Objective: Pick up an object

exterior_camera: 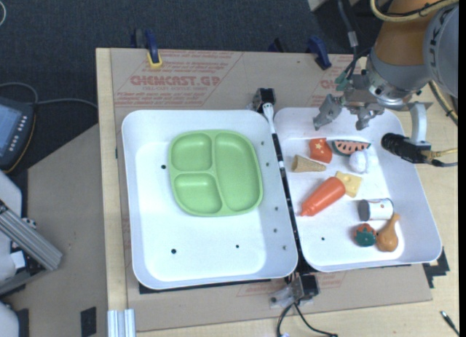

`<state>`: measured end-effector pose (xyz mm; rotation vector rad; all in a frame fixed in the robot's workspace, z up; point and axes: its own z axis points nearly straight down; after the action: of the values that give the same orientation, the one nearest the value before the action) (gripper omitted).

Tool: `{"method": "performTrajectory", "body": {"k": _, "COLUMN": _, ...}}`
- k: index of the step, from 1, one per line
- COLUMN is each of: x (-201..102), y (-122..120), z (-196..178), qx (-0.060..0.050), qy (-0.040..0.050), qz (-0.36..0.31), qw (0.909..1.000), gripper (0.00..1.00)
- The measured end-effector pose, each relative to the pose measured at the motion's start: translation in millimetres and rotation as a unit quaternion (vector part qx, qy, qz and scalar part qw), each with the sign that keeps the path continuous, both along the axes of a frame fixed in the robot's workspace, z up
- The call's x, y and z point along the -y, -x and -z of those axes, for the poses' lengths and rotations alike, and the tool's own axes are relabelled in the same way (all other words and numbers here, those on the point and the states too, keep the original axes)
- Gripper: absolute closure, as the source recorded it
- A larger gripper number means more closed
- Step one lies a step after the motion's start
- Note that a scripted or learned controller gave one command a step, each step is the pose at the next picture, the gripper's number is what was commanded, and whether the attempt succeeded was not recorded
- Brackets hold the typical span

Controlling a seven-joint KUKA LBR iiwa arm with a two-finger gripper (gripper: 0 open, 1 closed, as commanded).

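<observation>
My gripper [343, 116] hangs over the far end of the right bin [416, 204], open, with nothing between its fingers. Just below it lie a red tomato-like piece [320, 149], a watermelon slice [349, 145] and a white egg [358, 161]. A tan wedge [307, 164] lies to their left. An orange carrot [322, 196] and a yellow cheese piece [351, 183] sit mid-bin. Nearer the front are a white can [375, 210], a tan pear-shaped piece [388, 235] and a small red and green piece [365, 236].
The left bin [145, 212] bears a green divided plate [215, 172]. A black ridge [280, 175] runs between the two bins. The arm's orange band [415, 4] is at the top right. A black cable connector [404, 146] juts over the right bin's far right rim.
</observation>
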<state>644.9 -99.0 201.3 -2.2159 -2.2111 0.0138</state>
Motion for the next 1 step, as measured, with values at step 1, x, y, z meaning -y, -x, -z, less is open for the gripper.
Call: {"method": "performTrajectory", "body": {"k": 1, "x": -0.1, "y": -3.1, "z": -8.9, "qx": 0.008, "qy": 0.0008, "qz": -0.001, "qw": 1.0, "gripper": 0.0}}
